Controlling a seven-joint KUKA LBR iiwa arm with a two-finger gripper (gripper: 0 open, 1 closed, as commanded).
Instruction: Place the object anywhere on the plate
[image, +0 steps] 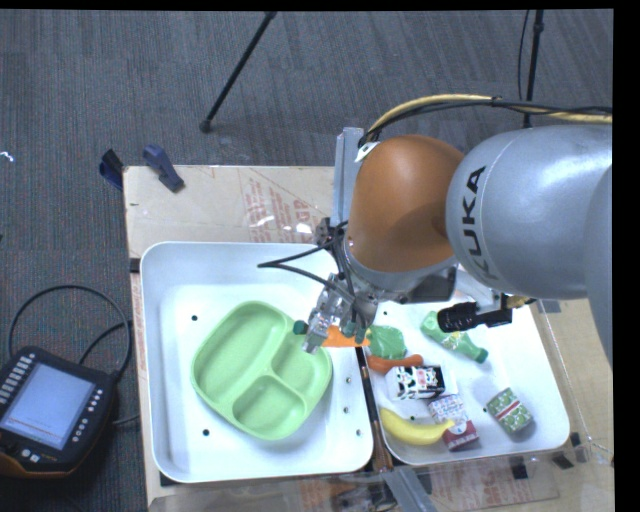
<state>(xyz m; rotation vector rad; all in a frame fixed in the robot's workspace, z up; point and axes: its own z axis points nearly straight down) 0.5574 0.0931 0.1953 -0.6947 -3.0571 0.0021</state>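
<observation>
At the far left, on the floor beside the bench, a handheld pendant with a lit screen is seen. Next the left bin is reached, and in it a light green plate with three compartments is laid, slightly toward the bin's right edge. Over the plate's upper right rim the gripper is held, tilted down and leftward — whether its fingers are wide or narrow cannot be told, and nothing can be made out between them. Just beside it, at the divide between the two bins, an orange carrot-like object with green leaves is lying, inside the right bin's left edge. Moving right, a small cow-patterned carton is found below it, then a yellow banana near the right bin's lower edge, with a small red-and-white can touching it. A green bottle is lying toward the upper middle, and a green-and-white packet is set by the right edge. The grey arm is spread over the upper right.
</observation>
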